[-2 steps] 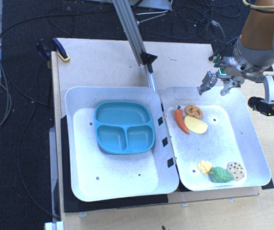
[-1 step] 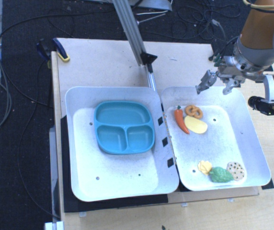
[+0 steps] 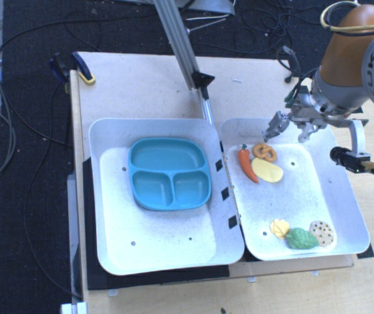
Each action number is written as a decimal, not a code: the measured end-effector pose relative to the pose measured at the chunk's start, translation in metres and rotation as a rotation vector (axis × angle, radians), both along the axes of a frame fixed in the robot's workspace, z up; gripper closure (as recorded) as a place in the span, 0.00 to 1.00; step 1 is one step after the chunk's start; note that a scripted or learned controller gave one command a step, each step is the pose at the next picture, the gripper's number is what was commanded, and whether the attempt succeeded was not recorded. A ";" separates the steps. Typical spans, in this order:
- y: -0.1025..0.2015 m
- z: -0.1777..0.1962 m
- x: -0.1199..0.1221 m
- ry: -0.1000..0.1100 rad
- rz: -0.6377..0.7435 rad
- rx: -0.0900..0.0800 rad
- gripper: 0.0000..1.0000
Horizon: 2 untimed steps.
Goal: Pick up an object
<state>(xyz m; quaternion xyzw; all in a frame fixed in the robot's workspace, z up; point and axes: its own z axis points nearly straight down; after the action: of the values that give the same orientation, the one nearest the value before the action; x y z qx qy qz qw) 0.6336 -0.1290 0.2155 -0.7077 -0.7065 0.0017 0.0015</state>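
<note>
Two shallow white bins sit side by side on the counter [image 3: 141, 87]. The left bin [image 3: 108, 241] holds a blue divided tray [image 3: 170, 174] near its middle. In the right bin [image 3: 344, 201], toward the upper left, an orange carrot [image 3: 247, 165] lies touching a yellow potato-like piece [image 3: 269, 171], with a pretzel [image 3: 264, 152] just above them. Near the bin's lower edge sit a small yellow piece [image 3: 279, 227], a green leafy item [image 3: 301, 239] and a cookie [image 3: 322, 233], close together. The hand [image 3: 290, 128] hangs over the right bin's upper rim with its fingers spread, nothing between them, just above the pretzel.
</note>
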 end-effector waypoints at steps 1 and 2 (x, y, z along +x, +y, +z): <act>0.002 -0.051 -0.011 0.001 0.000 0.001 0.00; 0.003 -0.094 -0.010 -0.001 0.001 0.000 0.00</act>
<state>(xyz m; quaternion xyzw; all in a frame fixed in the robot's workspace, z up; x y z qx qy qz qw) 0.6232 -0.1255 0.1212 -0.7074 -0.7068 0.0014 0.0014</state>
